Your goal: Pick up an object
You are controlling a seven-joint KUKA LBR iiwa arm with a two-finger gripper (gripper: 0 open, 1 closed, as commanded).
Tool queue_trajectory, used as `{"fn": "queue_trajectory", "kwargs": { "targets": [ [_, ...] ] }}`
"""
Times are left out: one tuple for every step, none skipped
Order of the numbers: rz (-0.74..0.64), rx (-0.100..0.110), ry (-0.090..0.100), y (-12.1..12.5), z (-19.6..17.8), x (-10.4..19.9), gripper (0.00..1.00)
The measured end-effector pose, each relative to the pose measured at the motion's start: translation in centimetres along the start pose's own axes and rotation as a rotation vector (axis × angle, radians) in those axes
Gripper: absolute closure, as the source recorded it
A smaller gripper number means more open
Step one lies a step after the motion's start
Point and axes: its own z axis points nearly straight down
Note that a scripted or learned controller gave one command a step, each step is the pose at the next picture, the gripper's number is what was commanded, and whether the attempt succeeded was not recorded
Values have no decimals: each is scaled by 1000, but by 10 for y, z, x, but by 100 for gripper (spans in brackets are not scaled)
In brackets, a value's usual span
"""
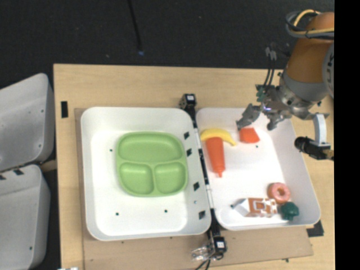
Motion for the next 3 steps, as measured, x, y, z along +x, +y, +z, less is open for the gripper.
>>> {"fn": "queue_trajectory", "kwargs": {
  "targets": [
    [3,4,-1,6,52,-9,0],
    [3,4,-1,5,102,-21,0],
    [5,2,-1,5,136,-23,0]
  ]
}}
